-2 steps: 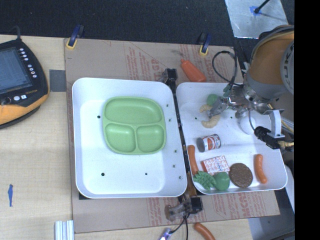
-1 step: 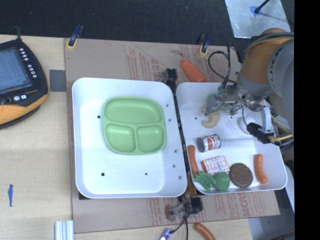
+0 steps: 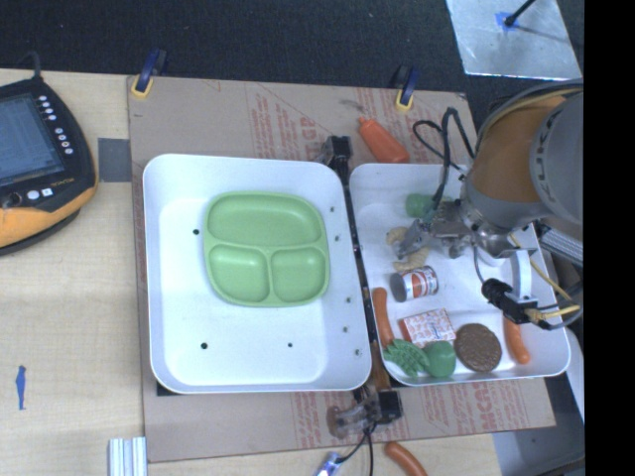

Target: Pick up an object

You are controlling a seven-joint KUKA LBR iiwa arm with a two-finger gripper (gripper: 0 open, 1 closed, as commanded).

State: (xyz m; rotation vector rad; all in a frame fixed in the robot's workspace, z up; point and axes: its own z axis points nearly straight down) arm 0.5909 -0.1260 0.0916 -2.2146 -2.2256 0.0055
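Green toy (image 3: 422, 357), red-printed packet (image 3: 427, 325) (print illegible), can (image 3: 415, 285); hand (image 3: 422, 238) above, grip perhaps closed, cannot tell.

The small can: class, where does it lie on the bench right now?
The can lies on its side in the right bin, near that bin's middle, just below the gripper and above the red-and-white packet.

One fixed overhead camera looks down slantwise on both bins (image 3: 159, 266).

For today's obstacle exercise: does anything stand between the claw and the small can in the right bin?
Nothing visible does. The claw hangs just above the can, which lies on its side on the right bin floor, with bare floor between them.
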